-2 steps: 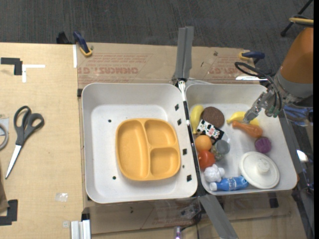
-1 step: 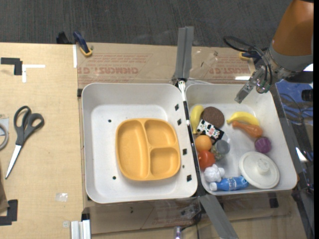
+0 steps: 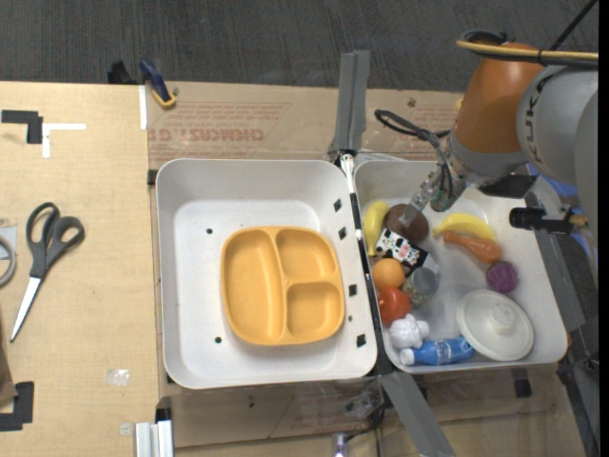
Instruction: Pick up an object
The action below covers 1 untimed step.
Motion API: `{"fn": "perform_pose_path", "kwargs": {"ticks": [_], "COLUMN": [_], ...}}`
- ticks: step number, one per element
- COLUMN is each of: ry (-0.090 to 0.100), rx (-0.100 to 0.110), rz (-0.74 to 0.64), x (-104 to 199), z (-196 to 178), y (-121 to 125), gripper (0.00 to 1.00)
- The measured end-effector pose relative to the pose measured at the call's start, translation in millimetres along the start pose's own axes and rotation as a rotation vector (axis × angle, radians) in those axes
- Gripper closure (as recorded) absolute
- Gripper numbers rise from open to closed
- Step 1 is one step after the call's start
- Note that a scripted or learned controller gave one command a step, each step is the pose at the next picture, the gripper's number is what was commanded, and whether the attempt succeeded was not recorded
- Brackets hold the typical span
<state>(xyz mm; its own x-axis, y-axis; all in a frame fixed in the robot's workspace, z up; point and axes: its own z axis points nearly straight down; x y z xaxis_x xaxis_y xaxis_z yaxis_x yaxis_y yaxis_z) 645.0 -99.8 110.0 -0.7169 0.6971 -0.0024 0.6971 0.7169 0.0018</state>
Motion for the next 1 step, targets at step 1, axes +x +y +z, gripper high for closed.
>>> {"fn": "perform_pose_path", "kwargs": {"ticks": [1], "ry": [0.000], "rx": [0.001], "rz": [0.094], "x": [73.6], "z": [-152.2], "y": [21.4], "gripper": [1.00]}}
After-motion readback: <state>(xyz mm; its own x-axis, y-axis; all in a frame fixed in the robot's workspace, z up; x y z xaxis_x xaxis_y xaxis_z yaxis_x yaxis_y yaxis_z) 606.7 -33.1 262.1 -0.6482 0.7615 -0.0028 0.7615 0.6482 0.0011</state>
